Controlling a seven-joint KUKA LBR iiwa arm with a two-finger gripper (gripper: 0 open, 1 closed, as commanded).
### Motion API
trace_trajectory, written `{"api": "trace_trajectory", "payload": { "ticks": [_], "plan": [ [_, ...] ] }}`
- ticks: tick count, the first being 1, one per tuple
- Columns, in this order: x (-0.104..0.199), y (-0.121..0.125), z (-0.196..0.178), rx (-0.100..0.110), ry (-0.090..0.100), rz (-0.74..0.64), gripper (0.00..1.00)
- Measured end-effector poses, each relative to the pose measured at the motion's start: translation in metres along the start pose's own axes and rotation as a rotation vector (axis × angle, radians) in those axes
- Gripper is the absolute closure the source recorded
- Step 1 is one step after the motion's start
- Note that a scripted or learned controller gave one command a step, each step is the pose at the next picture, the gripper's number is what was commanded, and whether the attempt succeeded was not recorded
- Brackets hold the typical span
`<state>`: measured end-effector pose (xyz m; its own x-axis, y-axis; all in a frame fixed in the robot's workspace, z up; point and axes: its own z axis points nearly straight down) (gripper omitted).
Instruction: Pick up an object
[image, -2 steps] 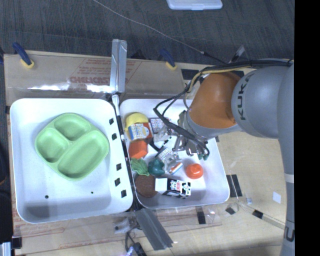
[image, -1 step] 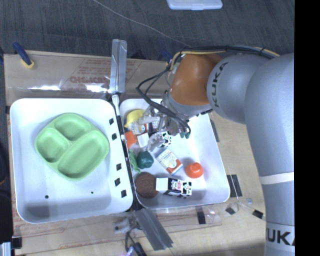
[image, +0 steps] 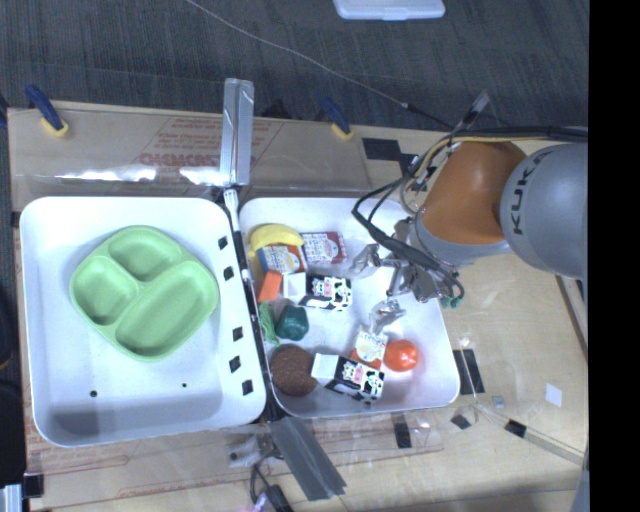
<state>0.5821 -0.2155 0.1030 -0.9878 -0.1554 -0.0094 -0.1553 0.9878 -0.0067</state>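
My gripper (image: 375, 290) hangs over the right side of the right bin (image: 440, 375), below the orange-banded wrist. Its two fingers stand apart, one fingertip (image: 362, 260) near a red-and-white packet (image: 322, 247), the other just above a small orange-and-white packet (image: 370, 345). Nothing sits between them. A red tomato (image: 401, 356) lies beside that small packet. A cow-patterned carton (image: 328, 291) lies left of the gripper, and a second one (image: 357, 378) rests by the bin's front wall.
The right bin also holds a banana (image: 275, 237), an orange-and-white carton (image: 283, 260), a carrot (image: 270, 287), a green pepper (image: 290, 322) and a brown round object (image: 292, 370). A green divided plate (image: 145, 290) lies in the left bin (image: 60, 400).
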Motion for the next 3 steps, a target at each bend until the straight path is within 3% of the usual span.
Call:
{"api": "trace_trajectory", "payload": {
  "ticks": [1,2,3],
  "plan": [
    [-0.025,0.08,0.009,-0.009,0.006,0.018,0.0],
    [0.016,0.119,0.008,0.0,0.005,0.167,0.0],
    [0.027,0.059,-0.04,-0.003,0.007,0.351,0.0]
  ]
}}
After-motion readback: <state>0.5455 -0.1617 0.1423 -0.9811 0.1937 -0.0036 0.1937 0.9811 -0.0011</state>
